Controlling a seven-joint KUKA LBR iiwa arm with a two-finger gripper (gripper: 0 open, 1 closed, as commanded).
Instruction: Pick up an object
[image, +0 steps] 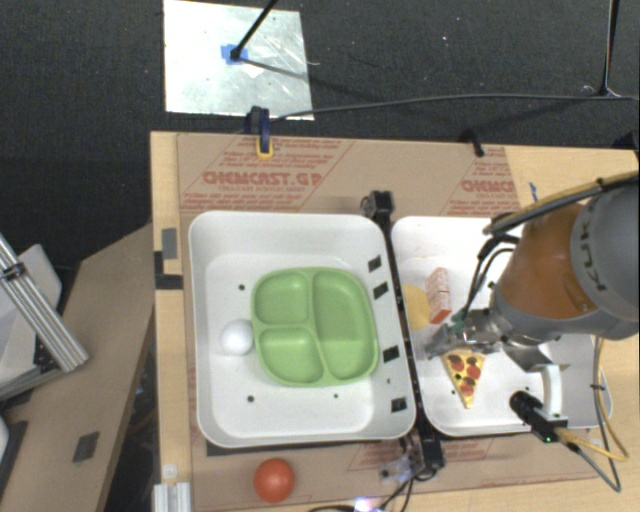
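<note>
pizza slice (464, 374) lies flat in the right bin (430, 415), crust up, tip toward the near rim | claw (447, 340) just up-left of it, over its crust end | fingers: cannot tell, spread or pressed | pink block (438, 290) and yellow piece (416, 305) lie farther back

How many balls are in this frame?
2: a white ball in the left bin beside the green tray, and an orange ball on the bench in front. The arm may hide more.
</note>
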